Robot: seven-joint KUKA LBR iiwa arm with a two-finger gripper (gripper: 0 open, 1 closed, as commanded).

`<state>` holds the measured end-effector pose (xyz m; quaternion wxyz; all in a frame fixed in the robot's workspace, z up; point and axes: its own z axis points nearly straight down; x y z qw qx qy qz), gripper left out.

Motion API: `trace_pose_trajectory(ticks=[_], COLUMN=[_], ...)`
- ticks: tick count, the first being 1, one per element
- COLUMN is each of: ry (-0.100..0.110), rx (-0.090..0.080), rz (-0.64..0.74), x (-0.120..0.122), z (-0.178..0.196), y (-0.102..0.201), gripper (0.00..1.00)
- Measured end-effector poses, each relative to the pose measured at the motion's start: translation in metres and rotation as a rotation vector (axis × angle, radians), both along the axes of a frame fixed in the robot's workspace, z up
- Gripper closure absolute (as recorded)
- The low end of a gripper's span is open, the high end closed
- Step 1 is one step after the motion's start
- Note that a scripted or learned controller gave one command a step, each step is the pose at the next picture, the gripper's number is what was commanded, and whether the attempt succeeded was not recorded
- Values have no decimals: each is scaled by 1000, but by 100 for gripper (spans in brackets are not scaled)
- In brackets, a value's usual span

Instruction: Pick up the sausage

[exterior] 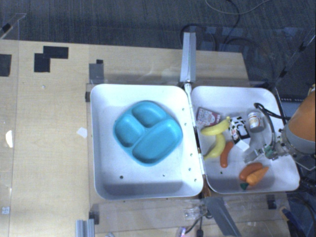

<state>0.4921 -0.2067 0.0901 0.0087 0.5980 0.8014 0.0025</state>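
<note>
The sausage [226,154], a short reddish-orange link, lies in the right bin [276,100] near its middle, angled slightly, with its left side against a yellow banana [216,147]. My gripper [253,151] hangs low in the same bin, just right of the sausage and a small gap away from it. It is directly above an orange carrot [254,173]. The gripper's grey body blurs into the white bin floor. Nothing is visibly held.
A second banana [216,128], a red-and-white packet [207,116] and a black-and-white item [239,128] lie behind the sausage. The left bin [103,147] holds a blue divided plate [148,132]. The arm [301,130] comes in over the right bin's right wall.
</note>
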Motion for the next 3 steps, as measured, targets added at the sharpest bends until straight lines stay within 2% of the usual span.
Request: trace_pose_trajectory(ticks=[1,2,3], ry=[-3,-2,-9], rx=[3,3,2], rz=[5,5,8], x=[2,2,5], z=[11,11,23], y=[2,2,3], gripper=[100,0,100])
